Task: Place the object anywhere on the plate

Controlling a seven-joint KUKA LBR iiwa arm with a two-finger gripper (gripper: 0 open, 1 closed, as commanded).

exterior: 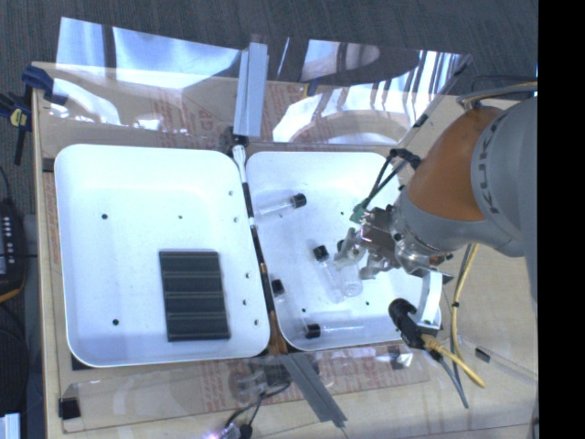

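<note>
We judge the task barely begun: the gripper (350, 256) hangs low in the right bin (274, 176) among clear tubes (280, 205), finger state indiscernible, dark plate (193, 294) bare.

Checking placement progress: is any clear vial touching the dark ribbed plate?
Apart. The camera view shows the dark ribbed plate alone in the left white bin; the clear black-capped vials lie in the right white bin.

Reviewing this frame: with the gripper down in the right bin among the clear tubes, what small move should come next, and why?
Probably a short lift straight up. The gripper sits low in the right bin over a clear tube, while the dark plate lies in the left bin. Whether a tube is actually held cannot be told; lifting would show it before any carry leftward.
</note>
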